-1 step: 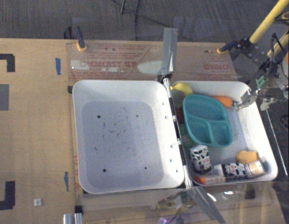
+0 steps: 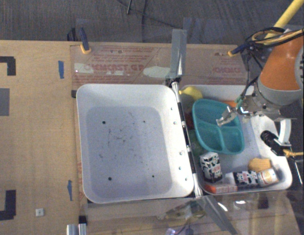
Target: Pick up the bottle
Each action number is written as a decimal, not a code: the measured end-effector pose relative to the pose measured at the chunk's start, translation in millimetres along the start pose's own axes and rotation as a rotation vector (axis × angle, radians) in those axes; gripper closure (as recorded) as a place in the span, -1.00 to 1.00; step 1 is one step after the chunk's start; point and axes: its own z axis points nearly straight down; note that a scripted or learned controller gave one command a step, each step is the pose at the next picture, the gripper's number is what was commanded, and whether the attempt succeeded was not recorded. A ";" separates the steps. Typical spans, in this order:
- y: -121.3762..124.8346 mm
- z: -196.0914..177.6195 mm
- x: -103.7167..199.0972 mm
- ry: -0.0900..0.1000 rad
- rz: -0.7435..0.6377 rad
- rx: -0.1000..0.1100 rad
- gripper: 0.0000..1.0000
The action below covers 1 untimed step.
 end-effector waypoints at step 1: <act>-13.4 -10.8 36.8 0.002 0.149 0.003 -1.00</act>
